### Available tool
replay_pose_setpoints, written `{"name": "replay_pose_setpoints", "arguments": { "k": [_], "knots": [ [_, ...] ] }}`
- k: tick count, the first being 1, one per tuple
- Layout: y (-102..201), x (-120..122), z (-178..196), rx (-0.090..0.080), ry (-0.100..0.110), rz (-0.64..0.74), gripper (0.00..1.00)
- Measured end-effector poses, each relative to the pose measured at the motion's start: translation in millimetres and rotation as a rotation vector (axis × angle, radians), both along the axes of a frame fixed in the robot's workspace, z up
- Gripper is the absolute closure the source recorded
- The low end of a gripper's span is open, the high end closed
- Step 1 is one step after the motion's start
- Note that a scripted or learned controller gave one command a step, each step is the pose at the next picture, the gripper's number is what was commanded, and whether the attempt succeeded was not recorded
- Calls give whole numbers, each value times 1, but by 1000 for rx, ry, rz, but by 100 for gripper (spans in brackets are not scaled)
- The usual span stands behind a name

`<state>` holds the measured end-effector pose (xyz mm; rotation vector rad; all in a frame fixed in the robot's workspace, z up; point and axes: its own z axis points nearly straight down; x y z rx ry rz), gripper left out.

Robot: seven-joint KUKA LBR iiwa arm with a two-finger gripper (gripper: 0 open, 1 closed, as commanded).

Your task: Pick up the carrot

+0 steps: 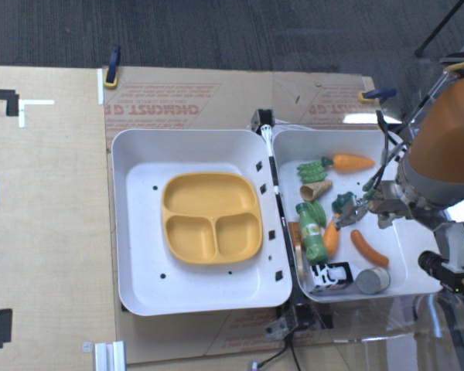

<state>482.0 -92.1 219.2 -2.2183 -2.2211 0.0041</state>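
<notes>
We see the orange carrot with green leafy top (pixel 342 162) lying unlifted at upper right; our two-finger gripper (pixel 354 212) hovers below, its grip unreadable.

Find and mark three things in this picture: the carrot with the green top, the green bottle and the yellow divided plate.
carrot (pixel 353 161): camera view, on its orange body.
green bottle (pixel 312 234): camera view, on the middle of its body.
yellow divided plate (pixel 209 195): camera view, on its large upper compartment.

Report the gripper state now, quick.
Gripper: low in the right bin, beside the small carrot; open or closed cannot be told.
</notes>
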Motion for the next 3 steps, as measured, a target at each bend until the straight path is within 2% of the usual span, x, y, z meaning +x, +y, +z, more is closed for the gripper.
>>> {"name": "replay_pose_setpoints", "arguments": {
  "k": [1, 2, 3],
  "knots": [
    [-31, 47, -128, -1, -5, 11, 0],
    [0, 43, -128, -1, -1, -415, 0],
    [-2, 44, -119, 0, -1, -419, 100]
  ]
}}
